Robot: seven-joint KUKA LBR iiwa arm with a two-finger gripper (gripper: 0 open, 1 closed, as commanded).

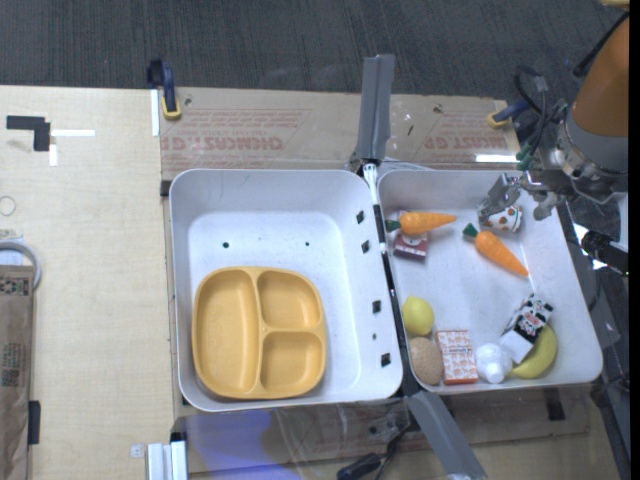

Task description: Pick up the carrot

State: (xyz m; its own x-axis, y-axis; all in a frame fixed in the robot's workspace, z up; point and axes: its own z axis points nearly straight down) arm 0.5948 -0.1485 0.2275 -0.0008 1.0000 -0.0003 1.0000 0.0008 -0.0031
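We see two carrots (pixel 497 252) (pixel 426 223) in the right bin (pixel 580 268); a yellow plate (pixel 260 330) in the left bin (pixel 270 193). Our pincer (pixel 503 211) hovers, grip unclear.

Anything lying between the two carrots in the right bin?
No. Camera view shows bare white bin floor between the left carrot and the right carrot.

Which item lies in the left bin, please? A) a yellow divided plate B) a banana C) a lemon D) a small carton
A: the yellow divided plate sits alone in the left bin, while the lemon, banana and small carton all lie in the right bin with the two carrots.
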